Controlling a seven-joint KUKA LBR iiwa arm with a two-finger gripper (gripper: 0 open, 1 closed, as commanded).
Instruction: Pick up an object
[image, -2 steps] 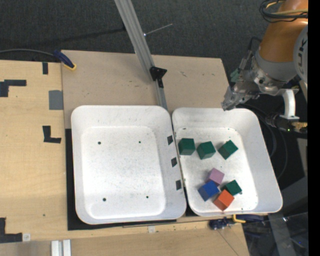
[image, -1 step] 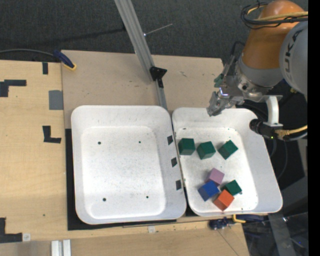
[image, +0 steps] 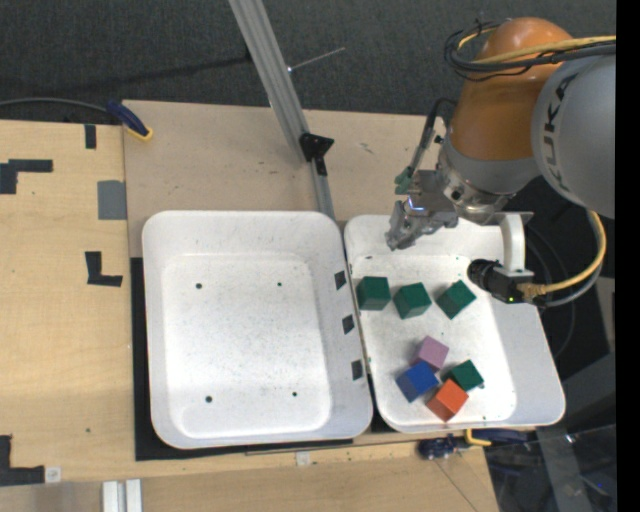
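Camera view: hand (image: 404, 232) over right bin (image: 530, 390) far edge, grip state unclear; green blocks (image: 412, 299) near.

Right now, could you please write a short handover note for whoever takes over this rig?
Gripper: over the far end of the right bin, nothing visible between its fingers.
Blocks, all in the right bin: three green cubes in a row; nearer the front, a cluster of purple, blue, green and orange.
Left bin: no blocks.
Done: nothing picked yet.
Left: grasp and lift one block.
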